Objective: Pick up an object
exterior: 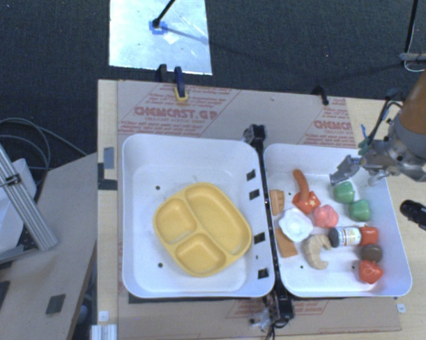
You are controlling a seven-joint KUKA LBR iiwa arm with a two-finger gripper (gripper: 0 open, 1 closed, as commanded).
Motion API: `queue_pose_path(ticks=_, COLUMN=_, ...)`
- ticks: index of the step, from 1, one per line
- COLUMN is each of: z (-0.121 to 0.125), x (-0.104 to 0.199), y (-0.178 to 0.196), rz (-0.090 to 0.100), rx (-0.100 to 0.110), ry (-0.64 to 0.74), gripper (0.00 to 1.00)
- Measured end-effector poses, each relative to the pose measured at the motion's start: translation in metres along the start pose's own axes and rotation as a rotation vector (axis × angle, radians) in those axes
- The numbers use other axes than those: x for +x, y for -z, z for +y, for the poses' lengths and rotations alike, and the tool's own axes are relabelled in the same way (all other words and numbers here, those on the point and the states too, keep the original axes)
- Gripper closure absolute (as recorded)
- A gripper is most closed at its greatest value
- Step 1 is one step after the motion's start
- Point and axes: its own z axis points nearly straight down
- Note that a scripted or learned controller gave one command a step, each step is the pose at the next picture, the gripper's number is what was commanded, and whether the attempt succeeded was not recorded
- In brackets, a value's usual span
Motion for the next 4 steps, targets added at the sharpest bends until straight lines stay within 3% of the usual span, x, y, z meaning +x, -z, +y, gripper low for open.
queue_pose_path(ticks=1, z=-0.080, x=0.087, y=0.045, rz=0.004, rx=0.003, ry=0.007, gripper=0.00)
queue_pose_path(ticks=2, z=-0.093, x=0.158, y=-0.049, rz=0.004, rx=0.008, ry=0.008, gripper=0.00)
queue_pose_path(ticks=3, z=-0.097, x=0.115, y=0.126, rz=-0.001, rx=-0.018, ry=0.000, gripper=0.00)
queue_pose_path(ticks=4, z=-0.100, x=0.159, y=-0.052, rz=0.002, rx=0.012, ry=0.000, gripper=0.00)
